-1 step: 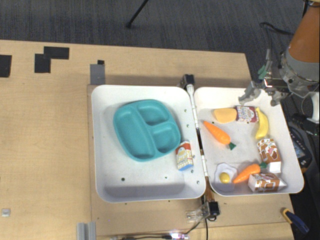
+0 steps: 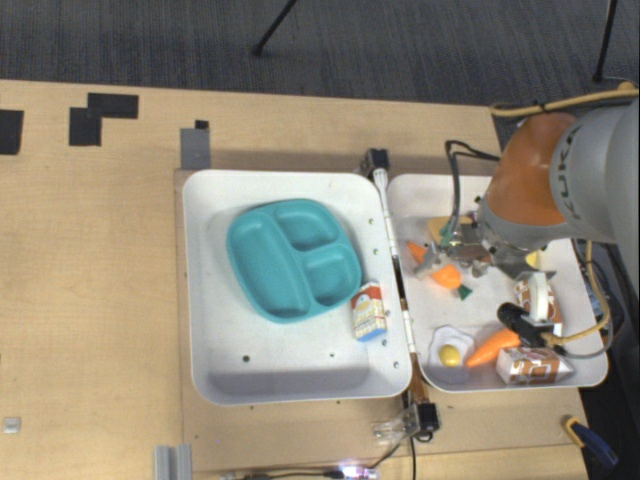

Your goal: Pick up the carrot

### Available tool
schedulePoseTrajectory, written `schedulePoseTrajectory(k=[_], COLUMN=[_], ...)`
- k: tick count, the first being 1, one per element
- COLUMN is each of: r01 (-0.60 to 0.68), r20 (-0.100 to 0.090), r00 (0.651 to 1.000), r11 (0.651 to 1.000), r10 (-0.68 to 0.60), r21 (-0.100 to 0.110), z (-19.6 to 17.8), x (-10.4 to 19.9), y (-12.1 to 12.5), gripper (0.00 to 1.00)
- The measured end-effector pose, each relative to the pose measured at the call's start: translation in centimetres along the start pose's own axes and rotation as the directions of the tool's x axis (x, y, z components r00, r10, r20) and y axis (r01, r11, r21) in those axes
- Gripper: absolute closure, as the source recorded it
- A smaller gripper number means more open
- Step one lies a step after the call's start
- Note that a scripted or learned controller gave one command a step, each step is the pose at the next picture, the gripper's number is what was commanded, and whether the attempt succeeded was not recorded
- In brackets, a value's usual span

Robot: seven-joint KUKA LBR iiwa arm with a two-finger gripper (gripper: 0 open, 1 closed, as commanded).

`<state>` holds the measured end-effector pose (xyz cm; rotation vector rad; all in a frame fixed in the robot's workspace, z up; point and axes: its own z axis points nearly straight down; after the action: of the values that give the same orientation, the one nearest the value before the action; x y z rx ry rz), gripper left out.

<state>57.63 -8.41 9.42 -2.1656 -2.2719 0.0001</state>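
Lighting was even and fairly bright, diffuse from overhead. Both white bins [image 2: 300,388] ran near overexposed, with only a soft shadow under the blue plate [image 2: 292,260]. Focus was slightly soft overall, small items in the right bin smeared. No obvious edge distortion.

One fixed cam above my table [image 2: 90,298], looking down at a slant, mid-range. Both white bins [image 2: 200,268] fit in frame, floor [image 2: 150,18] at far edge; my arm [image 2: 585,173] comes in from the right.
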Motion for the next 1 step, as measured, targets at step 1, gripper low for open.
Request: schedulePoseTrajectory(k=[1], r01=[0.001], r20=[0.002], r00=[1.000], r11=[1.000], r10=[-0.001], r21=[-0.010], z=[-1.46], x=[-0.05], y=[0.38], gripper=[1.00])
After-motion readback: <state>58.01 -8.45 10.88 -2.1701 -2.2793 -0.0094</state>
